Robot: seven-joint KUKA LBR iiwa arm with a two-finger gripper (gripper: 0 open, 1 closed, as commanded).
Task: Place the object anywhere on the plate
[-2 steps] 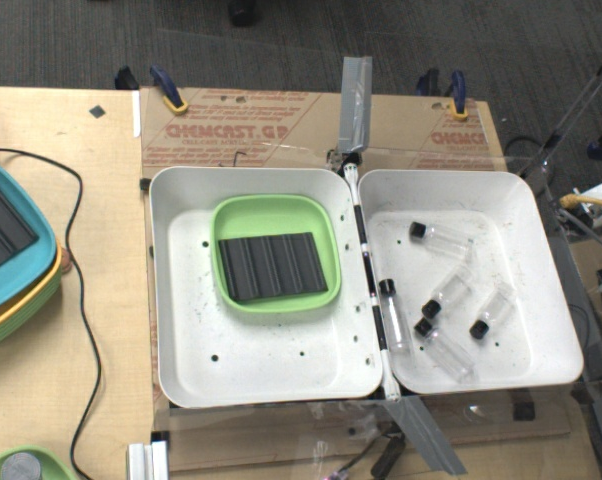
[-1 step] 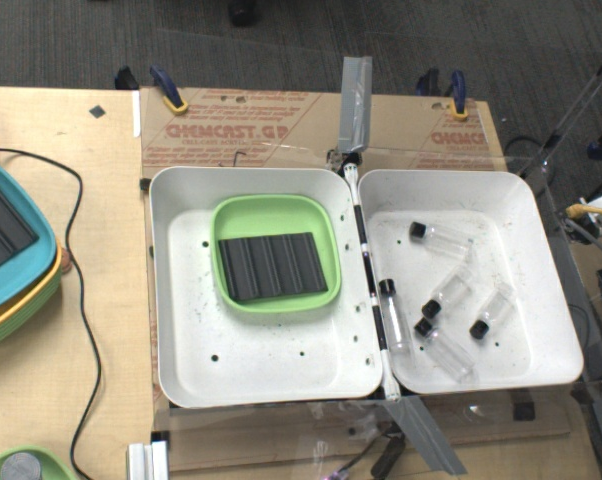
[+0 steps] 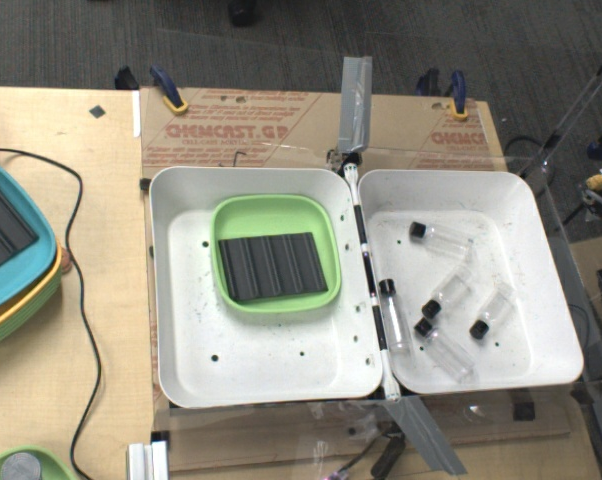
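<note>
Looking down on my worktop [image 3: 71,348], I see the green plate [image 3: 274,255] in the left bin [image 3: 181,298], a dark ridged insert [image 3: 272,266] on it. Clear black-capped vials [image 3: 451,293] lie scattered in the right bin [image 3: 541,268], apart from the plate.

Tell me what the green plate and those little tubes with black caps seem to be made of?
The green plate looks like matte plastic: even color, soft rounded rim. The dark ribbed pad on it could be rubber or foam. The tubes look like clear plastic or glass, since the bin floor shows through.
</note>
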